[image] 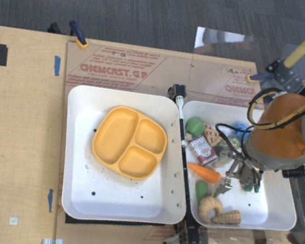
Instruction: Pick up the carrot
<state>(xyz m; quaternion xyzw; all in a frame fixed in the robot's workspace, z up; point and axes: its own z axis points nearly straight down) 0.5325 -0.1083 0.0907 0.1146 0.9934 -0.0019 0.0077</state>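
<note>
Jaws on the gripper [227,184] hang low over the right bin [279,217], just right of the carrot's thick end, and whether they stand open or closed I cannot tell, since the metal parts blur together under the wrist. Above them sits the arm's orange band [280,128], with black cables looping around it, reaching in from the right side of the camera view. The carrot [203,172] lies in the right bin near its left wall, pointing its thin tip left and slightly up, its thick end close to the gripper; nothing shows it lifted or clamped. Just above the carrot is a small red-and-white packet [202,150], with a green round item [195,125] farther up near the bin's upper left corner and a tan piece with red dots [213,134] beside it. Below the carrot lies a small green object [202,189], then a pale curled bread-like item [210,207] and a waffle cone [229,216] along the bin's lower edge. A dark green piece [251,183] rests just right of the gripper. In the left bin [77,192] a yellow divided plate [130,142] with three compartments sits near the middle. Both bins rest on a brown cardboard sheet [120,68] on the wooden counter [13,129], which bears black tape marks.
</note>
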